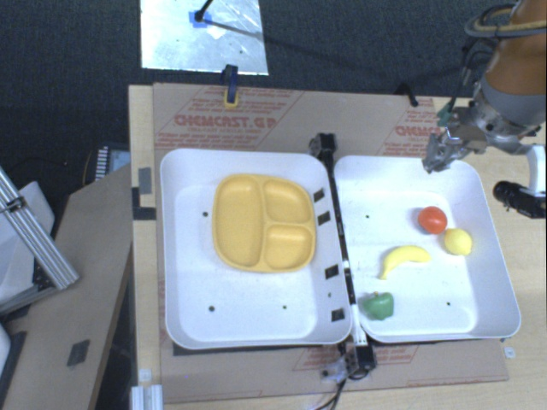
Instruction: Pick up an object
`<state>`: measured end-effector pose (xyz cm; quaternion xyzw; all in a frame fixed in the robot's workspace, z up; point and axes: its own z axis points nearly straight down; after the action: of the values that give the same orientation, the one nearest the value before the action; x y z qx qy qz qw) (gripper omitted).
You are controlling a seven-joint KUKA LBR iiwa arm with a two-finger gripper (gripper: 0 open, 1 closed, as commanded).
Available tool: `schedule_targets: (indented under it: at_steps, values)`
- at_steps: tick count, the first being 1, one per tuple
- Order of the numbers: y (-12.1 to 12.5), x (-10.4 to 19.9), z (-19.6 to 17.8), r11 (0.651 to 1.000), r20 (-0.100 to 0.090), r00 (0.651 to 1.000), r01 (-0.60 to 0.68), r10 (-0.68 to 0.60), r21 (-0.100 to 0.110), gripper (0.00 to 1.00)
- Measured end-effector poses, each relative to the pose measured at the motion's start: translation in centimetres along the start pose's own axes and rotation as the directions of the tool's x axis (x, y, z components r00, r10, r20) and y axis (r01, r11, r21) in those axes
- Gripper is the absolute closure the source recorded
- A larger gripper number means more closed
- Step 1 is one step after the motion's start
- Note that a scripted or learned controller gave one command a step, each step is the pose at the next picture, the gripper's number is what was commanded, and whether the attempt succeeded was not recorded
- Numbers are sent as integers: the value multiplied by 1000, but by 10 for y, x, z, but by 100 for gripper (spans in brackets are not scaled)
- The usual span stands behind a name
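— Red, yellow and green all sit in the right bin point(487, 314); we count a tomato point(432, 219), a lemon point(459, 242) just beside it, a banana point(403, 257) near the middle, and a green pepper point(377, 305) by the inner wall.

— Where do we see the claw point(438, 159)?

— Over the bin's far rim, well apart from every piece; it holds nothing, and we cannot tell whether it is open or closed.

— So what worries us?

— Tomato and lemon nearly touch; a descent between them could nudge both and grip neither. Round fruit may roll away; the pepper hugs the wall, so a finger could strike the rim.

— And the left bin point(184, 314)?

— Only a yellow tray point(262, 222); too flat, we judge.
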<state>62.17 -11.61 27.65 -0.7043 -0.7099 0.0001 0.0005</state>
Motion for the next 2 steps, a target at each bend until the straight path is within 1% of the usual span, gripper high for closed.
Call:
schedule_targets:
  at_steps: [1, 2]
  values:
    - [-25, 45, 1, 1000, 0, 1000, 0, 0, -1, 100]
    - [-37, 98, 6, 1000, 0, 1000, 0, 0, -1, 100]
